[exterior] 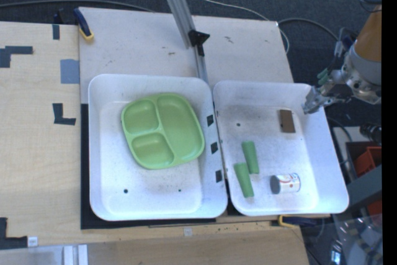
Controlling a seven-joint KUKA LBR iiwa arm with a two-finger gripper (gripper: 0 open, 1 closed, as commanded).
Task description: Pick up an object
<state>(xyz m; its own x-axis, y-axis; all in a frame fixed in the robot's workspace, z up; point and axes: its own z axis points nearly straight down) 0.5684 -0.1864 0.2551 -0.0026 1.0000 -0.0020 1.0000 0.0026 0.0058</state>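
The gripper (312, 102) hangs over the upper right rim of the right bin (322, 133), and whether the fingers are open or closed cannot be told from this view. Nothing shows between them. Inside that bin, a small brown block (286, 121) lies near the gripper. Two green cylinders (247, 169) lie side by side near the middle, with a small can (285, 184) on its side just right of them. The left bin (102, 152) holds a green divided plate (162, 130).
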